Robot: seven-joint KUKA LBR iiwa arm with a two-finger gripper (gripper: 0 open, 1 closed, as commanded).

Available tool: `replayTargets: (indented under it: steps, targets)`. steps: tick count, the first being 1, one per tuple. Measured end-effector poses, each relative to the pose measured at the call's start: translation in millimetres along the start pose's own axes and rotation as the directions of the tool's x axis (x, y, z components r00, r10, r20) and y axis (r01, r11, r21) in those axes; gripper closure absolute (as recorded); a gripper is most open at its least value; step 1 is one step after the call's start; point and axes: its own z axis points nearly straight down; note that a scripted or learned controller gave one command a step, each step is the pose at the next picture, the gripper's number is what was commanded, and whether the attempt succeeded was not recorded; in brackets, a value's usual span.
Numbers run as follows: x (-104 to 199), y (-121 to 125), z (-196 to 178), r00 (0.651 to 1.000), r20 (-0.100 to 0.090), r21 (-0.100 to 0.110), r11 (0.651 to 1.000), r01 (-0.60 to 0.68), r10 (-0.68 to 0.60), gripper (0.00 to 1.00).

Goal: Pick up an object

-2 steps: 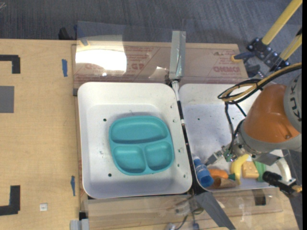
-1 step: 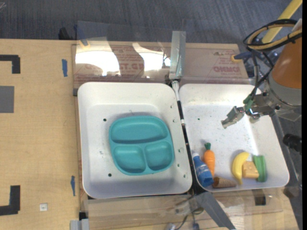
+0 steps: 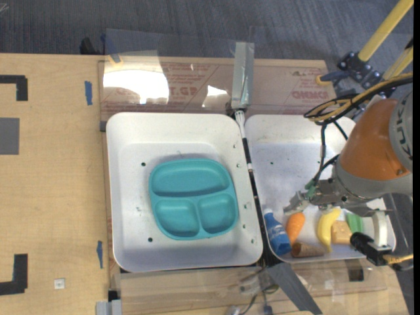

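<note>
Bench (image 3: 46,176) with two white bins side by side. The left bin (image 3: 125,136) holds one teal divided plate (image 3: 192,197). In the right bin's (image 3: 282,143) near corner sit about six small items, among them one blue bottle (image 3: 276,233), one orange carrot (image 3: 296,226), long axis running front to back, and one yellow banana (image 3: 325,226). The gripper (image 3: 308,199) hovers just above and behind the carrot. Whether its fingers are spread or closed cannot be told.

One fixed camera high above the bench (image 3: 46,176), angled down over both white bins (image 3: 125,136), arm (image 3: 374,149) entering from right.
</note>
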Motion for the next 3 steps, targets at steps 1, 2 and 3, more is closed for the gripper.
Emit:
replayTargets:
  steps: [1,2,3]
  targets:
    - [-18,-2,9,0.995,0.004,-0.019,0.995,0.1,-0.1,0.0]
    - [-4,-3,34,0.999,0.005,-0.022,0.999,0.034,-0.034,0.0]
    - [-4,-1,23,0.999,0.007,-0.03,0.999,0.033,-0.033,1.0]
